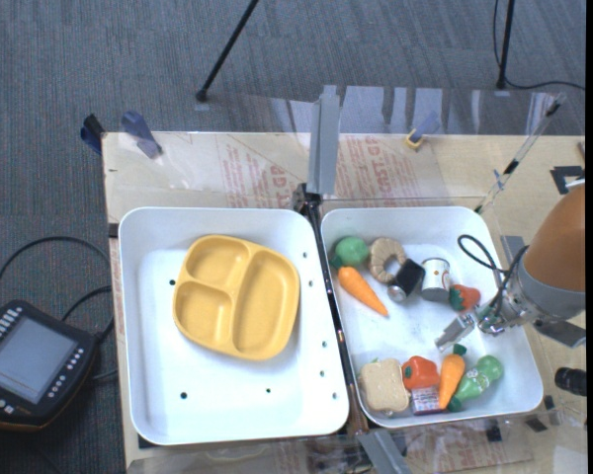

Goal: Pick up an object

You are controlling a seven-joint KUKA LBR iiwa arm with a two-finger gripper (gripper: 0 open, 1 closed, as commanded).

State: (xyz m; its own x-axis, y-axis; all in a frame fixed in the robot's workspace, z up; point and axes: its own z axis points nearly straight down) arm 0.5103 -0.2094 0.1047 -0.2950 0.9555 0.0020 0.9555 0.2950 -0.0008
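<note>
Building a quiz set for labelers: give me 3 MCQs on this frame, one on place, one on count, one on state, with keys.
1. Where does the yellow divided plate lie?
A. in the left bin
B. in the right bin
C. on the floor

2. How many orange carrots lie in the right bin?
A. none
B. two
C. five

3. Where is the end effector?
A. over the left bin
B. above the right bin, among the toy foods
C. over the tablet on the floor

Key:
1 A, the plate sits on the white floor of the left bin.
2 B, one carrot lies near the green ball, another carrot near the front wall.
3 B, it hangs over the right bin's middle, beside the small red piece.
</note>
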